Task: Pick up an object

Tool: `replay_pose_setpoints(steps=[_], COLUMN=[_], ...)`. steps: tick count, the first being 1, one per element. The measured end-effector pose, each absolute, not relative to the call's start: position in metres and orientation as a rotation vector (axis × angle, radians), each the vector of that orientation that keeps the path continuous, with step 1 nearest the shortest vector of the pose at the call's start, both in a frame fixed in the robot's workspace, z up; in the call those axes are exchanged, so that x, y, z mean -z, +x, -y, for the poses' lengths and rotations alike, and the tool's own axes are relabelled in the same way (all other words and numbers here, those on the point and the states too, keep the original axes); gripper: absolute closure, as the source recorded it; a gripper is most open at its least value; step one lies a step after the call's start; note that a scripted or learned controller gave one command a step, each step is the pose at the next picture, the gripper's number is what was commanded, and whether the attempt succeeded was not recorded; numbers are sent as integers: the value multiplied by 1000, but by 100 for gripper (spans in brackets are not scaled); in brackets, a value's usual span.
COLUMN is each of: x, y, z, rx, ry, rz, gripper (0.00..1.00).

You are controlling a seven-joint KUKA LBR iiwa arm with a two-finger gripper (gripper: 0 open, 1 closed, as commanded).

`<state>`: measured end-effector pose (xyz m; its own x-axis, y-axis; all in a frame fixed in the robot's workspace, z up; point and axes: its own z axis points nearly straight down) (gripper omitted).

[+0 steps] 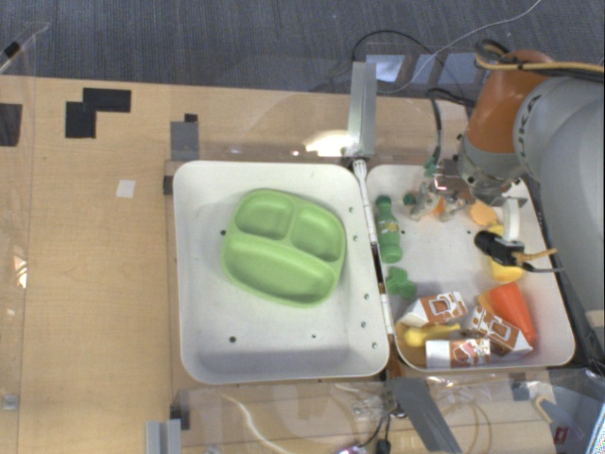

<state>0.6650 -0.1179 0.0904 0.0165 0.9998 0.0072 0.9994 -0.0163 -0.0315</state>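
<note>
- We saw the claw [437, 189] low over the far end of the right bin [553, 353]. We could not tell if it was open or shut.
- A green bottle [386, 227] lay near the claw, on its left as we looked. It lay along the wall between the two bins.
- A small green block [398, 282] sat past the bottle, closer to us than the claw.
- Well away from the claw, at the near end of the bin, a yellow banana [419, 332] lay beside some brown and white cartons [442, 307].
- An orange cone [515, 310] lay by the cartons, to the right of the claw as we looked. A yellow lump [506, 273] sat just past its tip.
- A little orange and yellow piece [485, 214] lay near the claw on that same side.
- Far off to the claw's other side, the left bin [189, 253] held a green tray [284, 246] with three hollows.
- Right at the claw we saw a small dark green thing [416, 200] and a small orange thing [440, 207]. Both looked tiny and blurry. We could not tell if the claw touched them.
</note>
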Motion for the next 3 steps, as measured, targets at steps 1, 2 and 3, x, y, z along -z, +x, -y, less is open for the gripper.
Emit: replay_pose_setpoints(steps=[1,2,3], x=[-181,-151,-152], y=[640,610,610], z=[117,122,122], rx=[2,0,0], ry=[-2129,-2197,-2198], rz=[2313,2244,2244], gripper=[100,100,0])
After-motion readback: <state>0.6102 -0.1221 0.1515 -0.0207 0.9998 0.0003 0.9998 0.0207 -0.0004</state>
